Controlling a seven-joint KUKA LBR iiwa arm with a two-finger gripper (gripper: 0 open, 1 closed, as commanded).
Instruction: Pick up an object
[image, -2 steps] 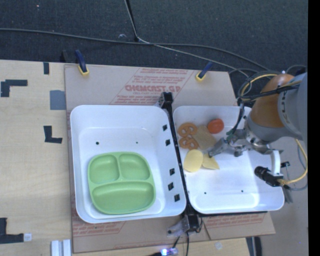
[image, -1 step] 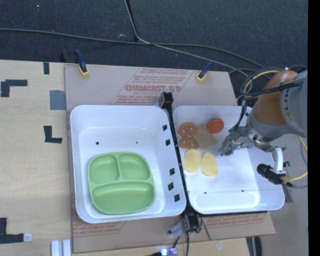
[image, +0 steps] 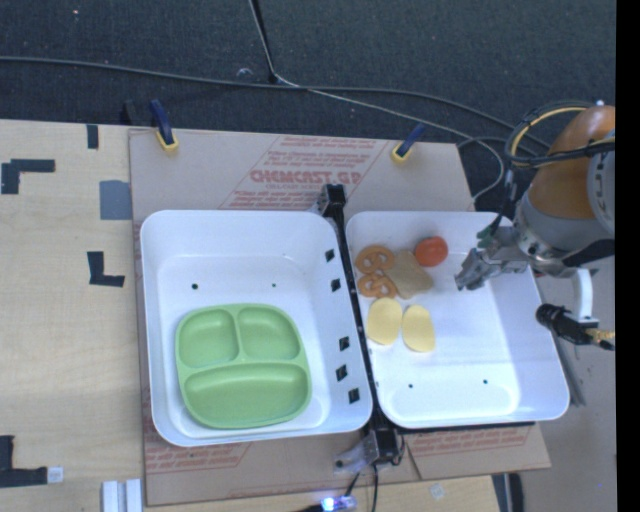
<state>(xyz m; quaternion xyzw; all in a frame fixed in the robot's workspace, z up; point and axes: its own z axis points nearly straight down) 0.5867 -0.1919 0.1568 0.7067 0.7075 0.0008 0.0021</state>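
Green plate (image: 242, 366) untouched in left bin; gripper (image: 472, 277), probably open w/ nothing held, approaching; next: descend onto tomato (image: 431, 251).

dark carpet (image: 400, 50), pale wooden bench (image: 60, 330)

Left of me: green plate (image: 242, 365) in white bin (image: 160, 245); red ball (image: 431, 251), brown pretzel (image: 376, 270), two yellow pieces (image: 400, 325)

Green divided plate (image: 242, 364) inside the left white bin (image: 165, 240), brown cardboard sheet (image: 300, 170) under this bin, two blue-yellow clamps (image: 163, 128) behind it
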